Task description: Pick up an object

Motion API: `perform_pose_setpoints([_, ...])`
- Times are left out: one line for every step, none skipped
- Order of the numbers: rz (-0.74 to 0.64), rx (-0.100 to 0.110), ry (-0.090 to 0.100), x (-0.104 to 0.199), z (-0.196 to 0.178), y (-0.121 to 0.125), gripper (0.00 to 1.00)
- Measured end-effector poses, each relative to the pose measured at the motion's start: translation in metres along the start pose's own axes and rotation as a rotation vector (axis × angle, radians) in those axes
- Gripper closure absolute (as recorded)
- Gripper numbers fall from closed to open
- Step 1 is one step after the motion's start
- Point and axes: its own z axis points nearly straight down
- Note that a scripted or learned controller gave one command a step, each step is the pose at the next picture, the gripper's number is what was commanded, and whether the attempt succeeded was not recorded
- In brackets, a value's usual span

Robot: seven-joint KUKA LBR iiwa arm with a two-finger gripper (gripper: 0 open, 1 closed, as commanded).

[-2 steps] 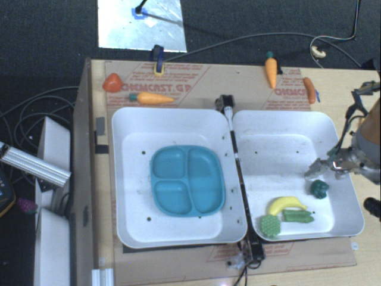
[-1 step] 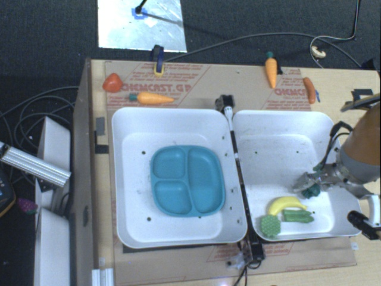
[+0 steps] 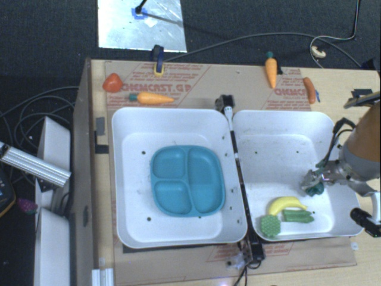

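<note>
In the right bin (image 3: pixel 280 130), near its front edge, lie a yellow banana (image 3: pixel 286 204), a dark green long vegetable (image 3: pixel 297 217) and a light green round bumpy piece (image 3: pixel 269 225), close together. My gripper (image 3: pixel 314 183) hangs over the right part of that bin, just up and right of the banana. A small dark teal thing shows at its tip; I cannot tell whether it is held. The left bin (image 3: pixel 131 136) holds a blue divided plate (image 3: pixel 187 180).
Toy carrots (image 3: pixel 153 99) (image 3: pixel 271 71) (image 3: pixel 309 89) and a red-orange piece (image 3: pixel 112 83) lie on the cardboard behind the bins. A clamp (image 3: pixel 158 58) stands at the back edge. Cables run along the left side and across the back.
</note>
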Motion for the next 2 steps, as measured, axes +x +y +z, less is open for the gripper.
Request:
perform_pose_setpoints([-0.003, 0.001, 0.002, 0.056, -0.117, 0.028, 1.00])
perform_pose_setpoints([-0.003, 0.005, 0.004, 0.126, -0.112, 0.058, 1.00])
